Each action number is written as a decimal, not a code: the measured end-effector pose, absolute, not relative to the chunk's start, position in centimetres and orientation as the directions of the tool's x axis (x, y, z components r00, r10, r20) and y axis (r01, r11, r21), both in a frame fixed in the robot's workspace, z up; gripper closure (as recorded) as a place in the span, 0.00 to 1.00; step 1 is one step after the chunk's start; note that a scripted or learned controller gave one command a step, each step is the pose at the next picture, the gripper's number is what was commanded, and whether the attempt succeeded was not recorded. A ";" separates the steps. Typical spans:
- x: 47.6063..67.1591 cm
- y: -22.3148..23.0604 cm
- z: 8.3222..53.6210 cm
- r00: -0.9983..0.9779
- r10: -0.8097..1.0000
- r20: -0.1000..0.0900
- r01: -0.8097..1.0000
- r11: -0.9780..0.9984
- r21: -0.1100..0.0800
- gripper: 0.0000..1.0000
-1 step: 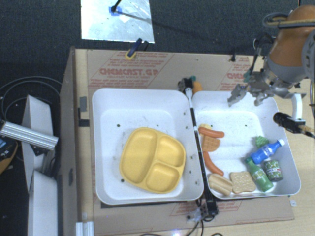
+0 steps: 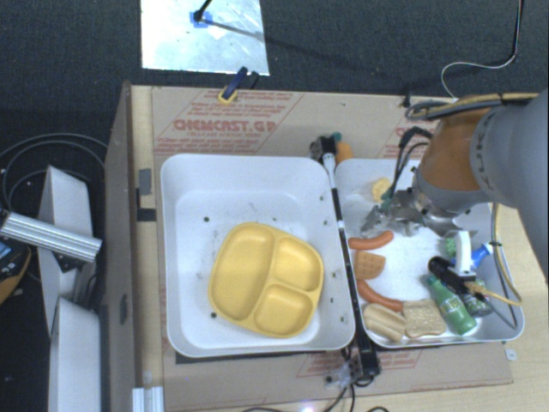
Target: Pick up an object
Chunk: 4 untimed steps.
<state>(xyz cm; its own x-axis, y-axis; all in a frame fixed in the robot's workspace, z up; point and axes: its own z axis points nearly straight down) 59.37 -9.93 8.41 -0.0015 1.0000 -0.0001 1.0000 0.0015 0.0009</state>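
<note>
Overhead, the gripper (image 2: 383,216) hovers in the right bin (image 2: 506,337), finger state impossible to tell, just above a sausage (image 2: 371,241); cardboard (image 2: 232,118) beyond reads "CHEMCAST GP" near the left bin (image 2: 184,196).

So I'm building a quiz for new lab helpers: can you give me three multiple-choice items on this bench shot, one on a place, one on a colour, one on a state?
1. Where does the divided tray lie?
A. In the left bin
B. In the right bin
C. On the floor

2. What colour is that tray?
A. Blue
B. Yellow
C. Red

3. How does the green bottle rest?
A. Upright
B. Lying on its side
C. Held in the air

Answers:
1 A: it sits inside the left bin, apart from the food items in the right bin.
2 B: its three compartments are all plain yellow.
3 B: it lies flat on the bin floor beside the cracker, below the gripper.
</note>
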 end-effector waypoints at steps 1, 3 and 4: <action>56.1 -8.6 8.5 0.002 1.000 -0.005 1.000 -0.002 0.004 0.00; 64.1 -14.6 9.6 -0.005 1.000 -0.001 1.000 0.005 0.006 1.00; 59.9 -5.8 18.6 -0.005 1.000 0.001 1.000 0.005 0.005 1.00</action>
